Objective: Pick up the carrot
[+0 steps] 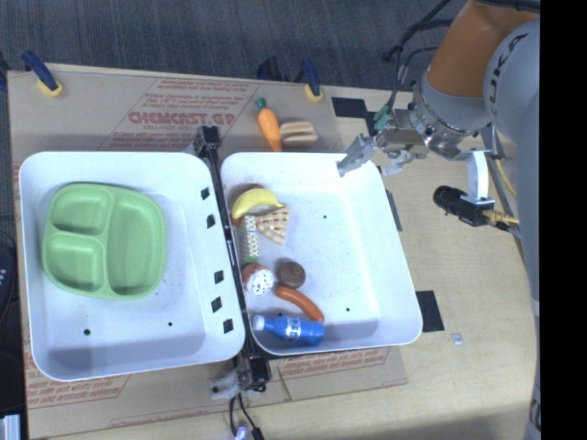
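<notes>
Gripper, finger state indiscernible, hovers at the right bin rim; carrot lies outside on the desk.

two bins sit side by side on the bench. the left bin holds a divided plate. in the right bin, along its left side, lie a banana, a waffle cone, a sausage and a bottle nearest the front. behind that bin, on the cardboard, the carrot lies just left of a hot dog bun. the gripper hangs over the right bin's back right corner.
</notes>
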Motion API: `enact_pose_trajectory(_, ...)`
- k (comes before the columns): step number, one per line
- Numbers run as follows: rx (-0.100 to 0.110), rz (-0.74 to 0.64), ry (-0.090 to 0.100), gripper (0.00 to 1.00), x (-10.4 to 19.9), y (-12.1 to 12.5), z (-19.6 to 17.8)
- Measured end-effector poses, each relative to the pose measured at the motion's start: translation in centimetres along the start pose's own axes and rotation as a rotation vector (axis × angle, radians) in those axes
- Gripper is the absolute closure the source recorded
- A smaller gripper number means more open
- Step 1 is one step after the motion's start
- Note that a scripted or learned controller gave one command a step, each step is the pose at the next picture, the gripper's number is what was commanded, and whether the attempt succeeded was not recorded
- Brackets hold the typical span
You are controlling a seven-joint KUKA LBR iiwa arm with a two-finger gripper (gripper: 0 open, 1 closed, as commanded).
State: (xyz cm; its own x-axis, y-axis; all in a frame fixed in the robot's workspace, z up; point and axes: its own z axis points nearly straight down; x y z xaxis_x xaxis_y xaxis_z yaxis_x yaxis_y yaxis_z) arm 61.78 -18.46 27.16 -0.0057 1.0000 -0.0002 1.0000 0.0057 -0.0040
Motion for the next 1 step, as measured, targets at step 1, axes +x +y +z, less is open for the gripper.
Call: enact_pose_trajectory(1, 0.004, 0.031, 0.002, 0.00, 2.06, 2.46, 15.78)
